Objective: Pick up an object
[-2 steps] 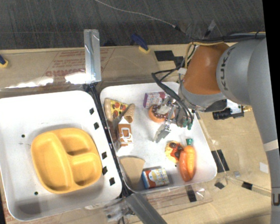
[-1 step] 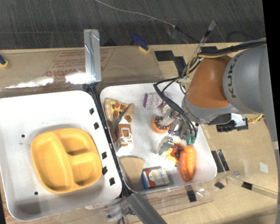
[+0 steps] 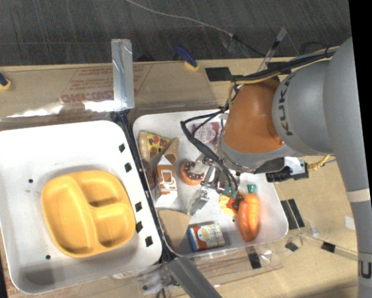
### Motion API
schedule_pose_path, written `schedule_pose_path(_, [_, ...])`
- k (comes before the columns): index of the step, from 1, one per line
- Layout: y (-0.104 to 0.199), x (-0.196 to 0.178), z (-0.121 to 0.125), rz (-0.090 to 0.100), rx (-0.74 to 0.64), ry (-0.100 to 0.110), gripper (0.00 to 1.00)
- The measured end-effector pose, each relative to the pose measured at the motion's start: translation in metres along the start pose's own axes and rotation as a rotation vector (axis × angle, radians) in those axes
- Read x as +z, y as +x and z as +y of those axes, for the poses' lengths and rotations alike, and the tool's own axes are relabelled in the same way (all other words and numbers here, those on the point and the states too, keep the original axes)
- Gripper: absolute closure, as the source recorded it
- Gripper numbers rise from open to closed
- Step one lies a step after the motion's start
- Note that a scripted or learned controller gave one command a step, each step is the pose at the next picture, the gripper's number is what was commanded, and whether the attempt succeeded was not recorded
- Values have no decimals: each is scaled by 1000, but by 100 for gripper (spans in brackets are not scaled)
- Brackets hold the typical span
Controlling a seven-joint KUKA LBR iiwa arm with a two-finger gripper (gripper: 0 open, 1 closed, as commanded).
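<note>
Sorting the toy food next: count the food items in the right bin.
4 visible: pizza slice at top left, donut mid-bin, carrot at lower right, can at bottom. The arm may hide more.
</note>
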State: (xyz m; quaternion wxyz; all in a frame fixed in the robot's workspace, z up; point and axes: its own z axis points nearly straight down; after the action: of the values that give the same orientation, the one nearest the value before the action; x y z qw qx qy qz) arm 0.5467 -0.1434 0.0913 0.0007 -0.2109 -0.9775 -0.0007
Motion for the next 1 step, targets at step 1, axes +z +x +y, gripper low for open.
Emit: schedule_pose_path(1, [-51, -1, 40, -4, 188, 8, 0])
